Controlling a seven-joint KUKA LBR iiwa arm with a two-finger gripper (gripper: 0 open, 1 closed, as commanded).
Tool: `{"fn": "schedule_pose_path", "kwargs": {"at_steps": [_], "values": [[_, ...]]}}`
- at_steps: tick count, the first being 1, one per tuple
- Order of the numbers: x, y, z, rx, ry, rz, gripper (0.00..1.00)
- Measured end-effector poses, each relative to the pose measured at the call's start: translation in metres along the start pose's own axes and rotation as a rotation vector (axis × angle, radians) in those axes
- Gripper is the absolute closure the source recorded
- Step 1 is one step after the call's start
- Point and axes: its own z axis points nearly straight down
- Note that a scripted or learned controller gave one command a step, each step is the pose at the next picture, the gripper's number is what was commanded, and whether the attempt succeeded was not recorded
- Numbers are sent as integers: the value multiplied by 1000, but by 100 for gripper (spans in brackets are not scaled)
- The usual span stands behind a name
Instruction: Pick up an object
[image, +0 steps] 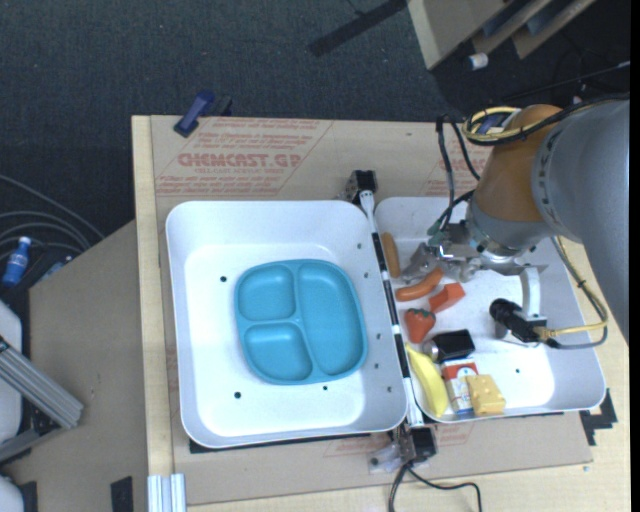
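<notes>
Over the right bin (560, 385), at about 1 o'clock from its centre, the gripper (432, 262) hangs low above a cluster of toy food; whether it is spread or closed I cannot tell, and nothing can be seen in its grasp. Just below it, toward 6 o'clock, lie an orange carrot-like piece (418, 290) and a red piece (450, 296), touching or nearly so. A strawberry (420, 323) sits further toward 6 o'clock, with a black block (455, 344), a banana (428, 381) and a yellow cheese-like block (487, 396) beyond. The left bin (195, 300) bears a blue divided plate (300, 320).

My judgement: the descent onto the carrot-like piece is the step in hand. To do it well, the gripper should straddle the piece across its narrow width, drop straight down, and avoid catching the red neighbour or the bin wall at 9 o'clock, since a crowded grasp could push both pieces aside
</notes>
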Motion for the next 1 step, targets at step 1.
{"fn": "schedule_pose_path", "kwargs": {"at_steps": [1], "values": [[0, 0, -10, -2, 0, 0, 100]]}}
